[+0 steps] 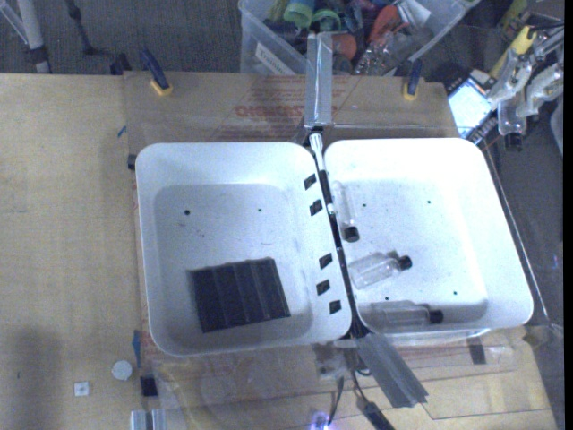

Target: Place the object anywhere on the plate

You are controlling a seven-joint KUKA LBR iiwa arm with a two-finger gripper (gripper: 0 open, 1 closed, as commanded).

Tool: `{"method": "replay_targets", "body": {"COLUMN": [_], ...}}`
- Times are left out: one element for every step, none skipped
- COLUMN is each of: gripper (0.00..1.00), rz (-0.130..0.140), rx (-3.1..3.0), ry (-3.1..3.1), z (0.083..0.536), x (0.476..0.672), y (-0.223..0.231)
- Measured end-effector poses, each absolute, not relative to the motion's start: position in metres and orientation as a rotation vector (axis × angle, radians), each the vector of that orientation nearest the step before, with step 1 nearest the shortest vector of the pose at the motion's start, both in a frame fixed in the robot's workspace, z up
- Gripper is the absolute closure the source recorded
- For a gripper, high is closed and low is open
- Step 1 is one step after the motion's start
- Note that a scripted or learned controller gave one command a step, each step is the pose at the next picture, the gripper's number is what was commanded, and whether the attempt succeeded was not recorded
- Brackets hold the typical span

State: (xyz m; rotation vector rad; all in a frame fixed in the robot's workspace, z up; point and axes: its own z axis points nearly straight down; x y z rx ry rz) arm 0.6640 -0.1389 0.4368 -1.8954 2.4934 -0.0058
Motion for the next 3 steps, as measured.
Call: {"method": "replay_targets", "body": {"gripper": [1.00, 1.00, 1.00], "rz": [-0.007, -0.003, 0.003], "rx": [-1.212, -2.341, -2.617], "ry": [2.887, 2.086, 1.732], "z": [0.437, 0.436, 0.436], "x": [0.668, 0.667, 0.667], "y": [-0.203, -0.174, -0.094]}}
